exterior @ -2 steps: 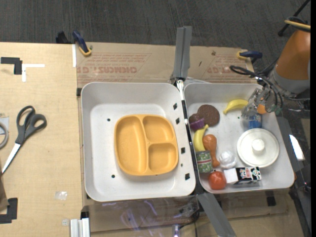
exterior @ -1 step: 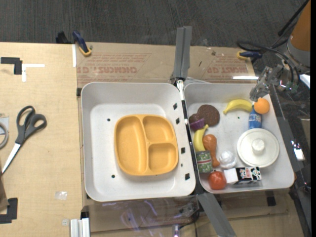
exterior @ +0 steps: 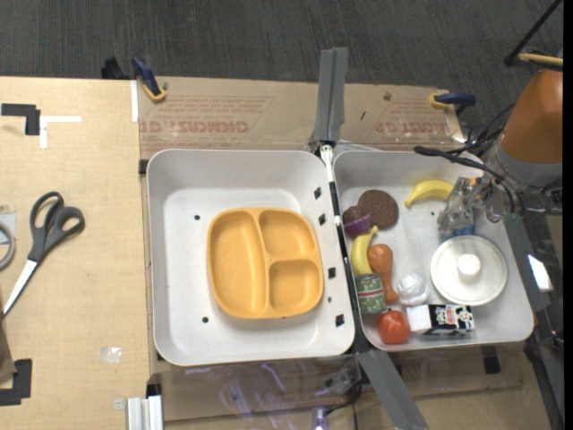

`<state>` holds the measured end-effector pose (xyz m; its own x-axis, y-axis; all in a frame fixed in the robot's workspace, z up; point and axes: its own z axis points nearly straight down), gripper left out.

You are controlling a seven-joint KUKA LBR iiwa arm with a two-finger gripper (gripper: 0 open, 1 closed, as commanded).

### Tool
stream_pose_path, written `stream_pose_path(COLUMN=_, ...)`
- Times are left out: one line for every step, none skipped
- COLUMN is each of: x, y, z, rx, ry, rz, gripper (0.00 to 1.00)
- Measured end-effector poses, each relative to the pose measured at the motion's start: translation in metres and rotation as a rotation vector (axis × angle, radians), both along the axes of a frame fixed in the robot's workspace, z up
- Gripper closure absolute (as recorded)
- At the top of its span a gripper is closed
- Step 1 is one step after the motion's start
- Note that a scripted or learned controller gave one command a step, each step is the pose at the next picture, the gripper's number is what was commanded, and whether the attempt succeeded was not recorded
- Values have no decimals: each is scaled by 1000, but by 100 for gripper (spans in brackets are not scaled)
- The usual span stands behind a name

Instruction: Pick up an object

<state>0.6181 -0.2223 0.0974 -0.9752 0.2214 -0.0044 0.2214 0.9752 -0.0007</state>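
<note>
hovering our gripper (exterior: 463, 206) low over the right bin (exterior: 515, 316) beside the banana (exterior: 430, 191), we grasp nothing yet; finger opening cannot be told.

2 white bins (exterior: 170, 267) are seen on a pale tan bench (exterior: 72, 330). A yellow-orange divided plate (exterior: 265, 262) is held in the left bin. In the right bin (exterior: 515, 316), 2 yellow bananas (exterior: 430, 191) are found, 1 by the far wall and 1 (exterior: 360, 253) near the divider, along with a dark brown round piece (exterior: 379, 209), a purple piece (exterior: 355, 221), an orange piece (exterior: 381, 260), a green patterned can (exterior: 370, 295), a red tomato (exterior: 393, 327), a white bowl (exterior: 468, 270) and a black-and-white patterned carton (exterior: 451, 319). Brown cardboard (exterior: 233, 119) with red lettering is laid behind the bins. Black-handled scissors (exterior: 40, 236) are seen on the bench. The arm (exterior: 535, 124) is marked by an orange band.
</note>
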Motion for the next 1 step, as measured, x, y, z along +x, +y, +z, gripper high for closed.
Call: stream_pose_path(x=2, y=0, z=2, rx=-2, ry=-6, rz=0, gripper=0)
